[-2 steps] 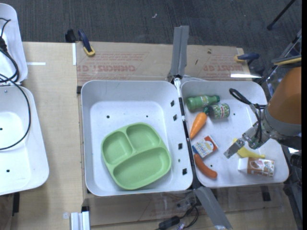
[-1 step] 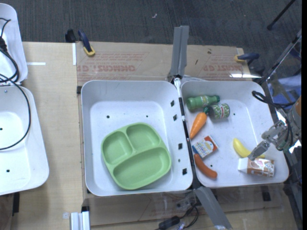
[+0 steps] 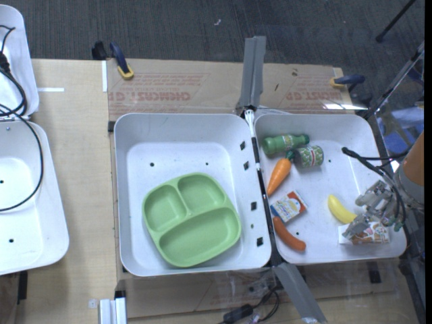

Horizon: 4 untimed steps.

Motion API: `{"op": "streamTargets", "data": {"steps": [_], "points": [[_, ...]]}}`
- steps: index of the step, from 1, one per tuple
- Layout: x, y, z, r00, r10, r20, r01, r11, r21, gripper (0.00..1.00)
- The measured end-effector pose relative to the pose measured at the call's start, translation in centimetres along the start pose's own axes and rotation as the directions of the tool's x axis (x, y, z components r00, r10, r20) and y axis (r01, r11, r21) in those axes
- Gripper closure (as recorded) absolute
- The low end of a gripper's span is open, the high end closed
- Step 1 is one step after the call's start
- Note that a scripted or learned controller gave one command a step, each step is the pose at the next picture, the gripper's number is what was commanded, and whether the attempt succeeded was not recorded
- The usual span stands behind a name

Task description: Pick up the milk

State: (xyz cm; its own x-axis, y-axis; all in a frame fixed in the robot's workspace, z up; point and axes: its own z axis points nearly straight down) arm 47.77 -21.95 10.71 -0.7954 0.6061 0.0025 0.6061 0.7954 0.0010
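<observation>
Directly under the claw (image 3: 375, 213), a milk carton (image 3: 368, 233) is seen; claw opening cannot be determined.

From my station I saw dark grey carpet (image 3: 202, 12) across the far side. A pale wooden bench (image 3: 67, 100) carried a sheet of brown cardboard (image 3: 182, 90), clamped at its far corners by a blue and yellow clamp (image 3: 120, 61) and a blue clamp (image 3: 347, 81). Light was even and soft.

Mirrored red "CHEM..." lettering on the cardboard sheet (image 3: 202, 86), otherwise illegible
</observation>
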Motion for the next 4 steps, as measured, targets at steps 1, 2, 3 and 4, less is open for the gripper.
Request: {"op": "streamTargets", "data": {"steps": [1, 2, 3, 4], "points": [[-0.1, 0.0, 1.5, 0.996, 0.092, 0.001, -0.092, 0.996, -0.001, 0.0], [-0.2, 0.0, 0.6, 0.996, 0.094, 0.002, -0.094, 0.996, -0.003, 1.0], [-8.2, 6.0, -3.2, 0.912, 0.411, 0.006, -0.411, 0.912, -0.001, 1.0], [-8.2, 6.0, -3.2, 0.912, 0.41, 0.006, -0.41, 0.912, -0.001, 0.0]]}}
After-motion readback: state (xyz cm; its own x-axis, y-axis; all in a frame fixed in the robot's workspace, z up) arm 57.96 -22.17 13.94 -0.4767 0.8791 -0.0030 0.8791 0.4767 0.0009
